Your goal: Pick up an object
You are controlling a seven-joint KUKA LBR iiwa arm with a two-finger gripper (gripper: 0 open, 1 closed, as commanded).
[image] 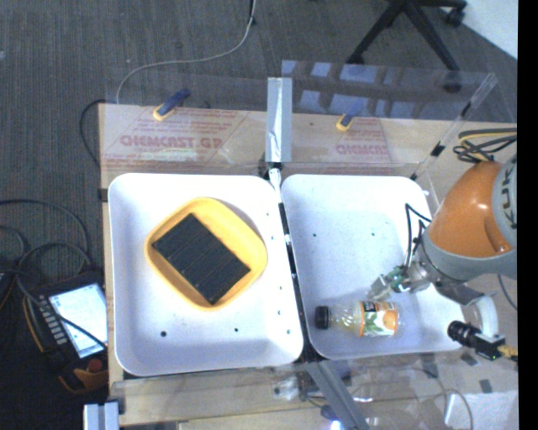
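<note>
Floor: dark grey carpet (pixel 50 50) all round, with a chair base (pixel 420 25) at the far side and a thin pale cable (pixel 168 63) trailing across it.
Tabletop: pale wood (pixel 126 168), carrying two shallow white bins side by side, with clear sheets (pixel 378 92) standing along its far edge.
Arm: grey with an orange band (pixel 471 218), reaching in from the right and bent down over the right bin (pixel 353 218).
Jaws: low over the near right part of the right bin. From where I stand I cannot tell whether they are apart or together, and nothing shows between them.
Bottle (pixel 366 319): lying on its side on the bin floor, just beside the jaws on their near side and a little to their left. It is clear with an orange label.
Cap (pixel 322 317): black, on the end of the bottle that points away from the jaws, to their left.
Contact: whether the jaws touch the bottle I cannot tell.
Left bin (pixel 126 277): well apart from the jaws, off to their left.
Yellow dish (pixel 252 243): in the left bin, holding a dark ribbed square pad (pixel 202 259) set at an angle.
Handheld screen (pixel 80 312): on the floor, farthest left of the jaws, beyond the left bin.
</note>
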